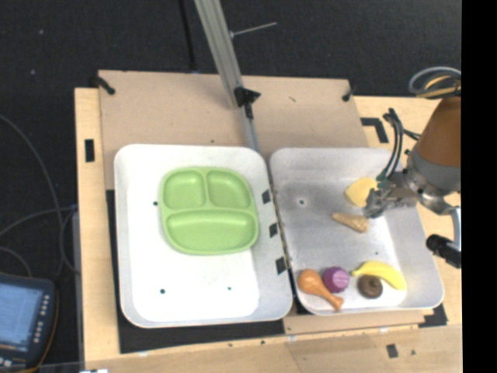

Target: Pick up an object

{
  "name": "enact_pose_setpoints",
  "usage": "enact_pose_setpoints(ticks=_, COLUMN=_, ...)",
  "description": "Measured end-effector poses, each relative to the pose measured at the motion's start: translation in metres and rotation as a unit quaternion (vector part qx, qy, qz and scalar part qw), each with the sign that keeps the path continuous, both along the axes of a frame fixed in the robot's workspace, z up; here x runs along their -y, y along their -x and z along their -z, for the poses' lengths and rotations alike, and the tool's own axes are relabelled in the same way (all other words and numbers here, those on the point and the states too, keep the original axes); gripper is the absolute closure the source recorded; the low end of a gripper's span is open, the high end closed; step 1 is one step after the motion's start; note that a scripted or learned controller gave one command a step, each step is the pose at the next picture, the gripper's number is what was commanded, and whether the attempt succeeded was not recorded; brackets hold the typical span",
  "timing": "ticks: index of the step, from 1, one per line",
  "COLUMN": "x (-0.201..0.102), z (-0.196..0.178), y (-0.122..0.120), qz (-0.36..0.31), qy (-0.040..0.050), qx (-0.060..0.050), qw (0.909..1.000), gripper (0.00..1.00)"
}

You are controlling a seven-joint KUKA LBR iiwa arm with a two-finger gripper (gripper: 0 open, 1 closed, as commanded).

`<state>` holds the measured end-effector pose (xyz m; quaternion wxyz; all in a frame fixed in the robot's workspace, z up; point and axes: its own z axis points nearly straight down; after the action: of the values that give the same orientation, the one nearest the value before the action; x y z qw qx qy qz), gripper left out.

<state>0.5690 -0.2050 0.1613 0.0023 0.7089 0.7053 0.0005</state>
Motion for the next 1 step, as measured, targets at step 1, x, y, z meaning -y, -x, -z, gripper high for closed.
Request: enact_pose_setpoints(ticks=1, x=0.0015, z=-0.0471, y=-0.0090, qz=-0.004, qy=0.0002, qx=0.001, qw=1.0000, gripper=1.00)
